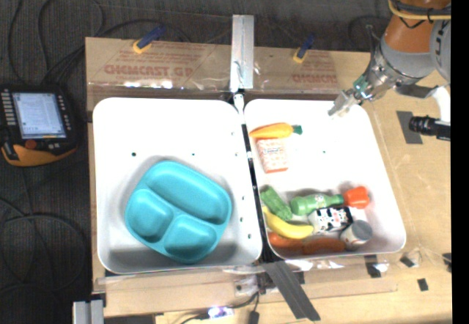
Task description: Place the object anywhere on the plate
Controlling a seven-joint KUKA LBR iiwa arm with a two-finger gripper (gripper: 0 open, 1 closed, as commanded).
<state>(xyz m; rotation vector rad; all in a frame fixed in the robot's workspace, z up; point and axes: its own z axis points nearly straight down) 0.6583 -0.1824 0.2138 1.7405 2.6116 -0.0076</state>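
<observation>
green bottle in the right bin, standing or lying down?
Lying down. The green bottle rests on its side among the other items at the near end of the right bin, its long axis roughly level, cap end toward the banana.

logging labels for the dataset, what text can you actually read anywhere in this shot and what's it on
"CHEMCAST GP": red print on the brown protective sheet behind the bins, left side; letters faint, so the reading is uncertain.
Red print on the same sheet's right side: too blurred to read.
Orange carton in the right bin: print too small to read.
Handheld control pendant screen: lit, text too small to read.
</observation>
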